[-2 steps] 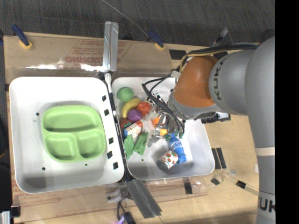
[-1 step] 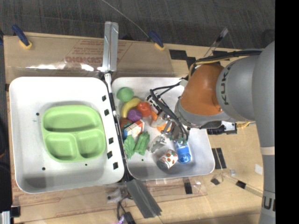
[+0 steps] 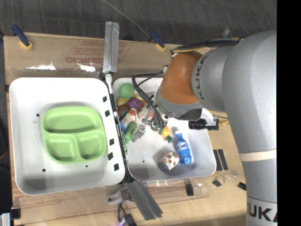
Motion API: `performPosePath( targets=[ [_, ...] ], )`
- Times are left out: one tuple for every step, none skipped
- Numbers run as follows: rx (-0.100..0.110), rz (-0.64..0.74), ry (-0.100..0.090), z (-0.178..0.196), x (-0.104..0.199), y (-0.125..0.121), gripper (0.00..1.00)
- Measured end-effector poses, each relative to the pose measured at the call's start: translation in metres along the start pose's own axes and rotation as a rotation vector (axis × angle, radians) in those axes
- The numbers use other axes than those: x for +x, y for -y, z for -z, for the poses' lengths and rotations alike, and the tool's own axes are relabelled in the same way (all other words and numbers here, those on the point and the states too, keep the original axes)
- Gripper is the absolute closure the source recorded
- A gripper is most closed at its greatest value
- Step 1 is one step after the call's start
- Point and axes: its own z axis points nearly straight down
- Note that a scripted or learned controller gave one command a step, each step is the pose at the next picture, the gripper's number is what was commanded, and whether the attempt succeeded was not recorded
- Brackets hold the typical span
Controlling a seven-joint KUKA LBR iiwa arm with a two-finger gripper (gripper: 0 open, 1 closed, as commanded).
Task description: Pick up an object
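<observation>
- The arm [image 3: 221, 79] reaches in from the table's right edge and bends down over the right bin [image 3: 207, 166], its orange band above that bin's far half.
- The tool [image 3: 149, 122] hangs low over the clutter packed against the right bin's left wall; metal parts show there, but how far it stands open, and whether it has anything, I cannot tell from this slant.
- Things it could take lie close together: a green ball [image 3: 126, 89] in the far left corner of the right bin, a mix of red, purple and green pieces [image 3: 130, 109] just below it, and a small orange piece [image 3: 165, 132] beside the tool.
- Nearer the bin's front edge a blue bottle [image 3: 183, 148] lies on its side, touching or almost touching a patterned cup [image 3: 169, 161].
- The left bin [image 3: 19, 126] carries a green divided tray [image 3: 74, 133], well apart from the tool.
- Risk, as I judge it: the pile by the wall is so crowded that a closing grasp may pinch two things at once or catch only an edge, and the thing would slip out on the lift.
- The bin wall is near; a descent slightly off could strike it or the divider between the bins.
- The loose cables [image 3: 141, 81] by the wrist could snag on the clutter.
</observation>
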Motion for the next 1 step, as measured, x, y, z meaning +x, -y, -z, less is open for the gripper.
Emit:
performPosePath(
  targets=[
    [0.000,-0.086,-0.007,0.0003,0.0027,0.0540,0.00]
  ],
)
